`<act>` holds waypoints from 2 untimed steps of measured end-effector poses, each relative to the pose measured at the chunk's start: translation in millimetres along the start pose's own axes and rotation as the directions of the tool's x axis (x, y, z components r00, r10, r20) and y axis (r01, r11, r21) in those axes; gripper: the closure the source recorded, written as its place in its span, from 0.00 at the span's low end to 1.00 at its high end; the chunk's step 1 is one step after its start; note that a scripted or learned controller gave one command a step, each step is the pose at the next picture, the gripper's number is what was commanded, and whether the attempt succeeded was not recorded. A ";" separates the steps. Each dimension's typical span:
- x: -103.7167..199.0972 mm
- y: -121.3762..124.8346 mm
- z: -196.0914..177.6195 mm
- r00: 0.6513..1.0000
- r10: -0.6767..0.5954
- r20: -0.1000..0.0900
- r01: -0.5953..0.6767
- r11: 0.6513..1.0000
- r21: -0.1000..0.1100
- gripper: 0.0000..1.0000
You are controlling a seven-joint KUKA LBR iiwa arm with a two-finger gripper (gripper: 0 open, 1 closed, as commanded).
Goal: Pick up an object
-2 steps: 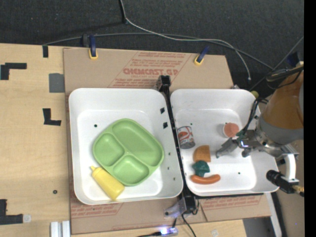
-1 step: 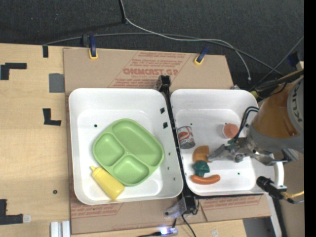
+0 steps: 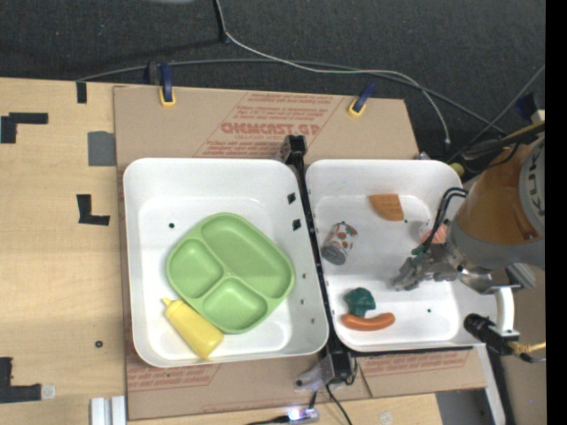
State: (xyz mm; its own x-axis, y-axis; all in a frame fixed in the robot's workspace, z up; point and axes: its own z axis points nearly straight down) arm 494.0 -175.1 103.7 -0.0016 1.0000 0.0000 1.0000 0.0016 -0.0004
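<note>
**Tool low in the right bin, nothing lifted yet**

The tool [image 3: 409, 275] sits low over the right bin [image 3: 443, 177]; whether it is spread or pinching cannot be told. The sausage [image 3: 368, 321], green toy [image 3: 360, 301], small can [image 3: 337, 243] and orange piece [image 3: 386, 205] all lie unlifted.

two shallow white plastic bins [image 3: 142, 237] [image 3: 443, 180]; one green divided plate [image 3: 230, 273]; one yellow squeeze bottle [image 3: 192, 328]; one small printed can [image 3: 337, 242]; one orange wedge [image 3: 386, 205]; one dark green lump [image 3: 360, 301]; one orange-red sausage-shaped piece [image 3: 368, 321].
</note>
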 end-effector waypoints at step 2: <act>13.8 -7.4 -91.3 1.000 0.000 0.000 0.000 1.000 -0.003 1.00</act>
State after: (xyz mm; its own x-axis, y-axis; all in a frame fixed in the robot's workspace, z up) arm 486.6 -161.4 195.0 -0.0018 1.0000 -0.0005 1.0000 0.0018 0.0025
